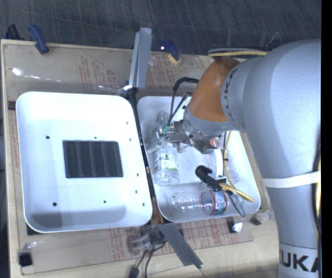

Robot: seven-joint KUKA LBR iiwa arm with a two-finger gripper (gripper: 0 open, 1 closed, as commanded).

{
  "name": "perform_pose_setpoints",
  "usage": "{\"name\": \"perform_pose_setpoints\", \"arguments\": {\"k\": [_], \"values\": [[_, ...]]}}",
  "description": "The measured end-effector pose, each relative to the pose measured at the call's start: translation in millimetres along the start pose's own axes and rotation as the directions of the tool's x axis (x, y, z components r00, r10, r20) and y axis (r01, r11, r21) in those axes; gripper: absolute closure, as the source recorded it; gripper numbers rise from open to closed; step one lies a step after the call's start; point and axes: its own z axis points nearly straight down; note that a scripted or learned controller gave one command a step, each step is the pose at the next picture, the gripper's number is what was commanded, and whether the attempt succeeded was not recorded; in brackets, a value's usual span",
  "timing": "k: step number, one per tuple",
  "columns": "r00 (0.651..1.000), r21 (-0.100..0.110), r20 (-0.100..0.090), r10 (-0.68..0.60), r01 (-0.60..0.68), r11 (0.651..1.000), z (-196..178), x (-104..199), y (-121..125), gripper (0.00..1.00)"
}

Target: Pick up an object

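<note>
In the right bin [248, 172] a clear plastic bottle [166, 165] lies along the left wall, its cap end pointing to the far side. A second clear bottle [196, 203], with a red and blue label at its right end, lies across the near side. My gripper [170, 132] hangs low in the bin, right at the far end of the first bottle, and the grey wrist with the orange band covers it from above. In the left bin [39, 114] a black ribbed rectangular pad [92, 159] lies flat in the middle.
A grey metal bar [140, 57] stands at the far junction of the bins, and another [177, 245] lies at the near junction. Blue clamps [39, 39] grip the bench's far edge. The arm's bulk covers the right bin's right side.
</note>
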Motion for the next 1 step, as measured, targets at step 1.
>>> {"name": "perform_pose_setpoints", "arguments": {"k": [1], "values": [[0.999,0.001,0.000,0.033,-0.033,0.999,0.6,-49.0,-74.5,0.00]]}}
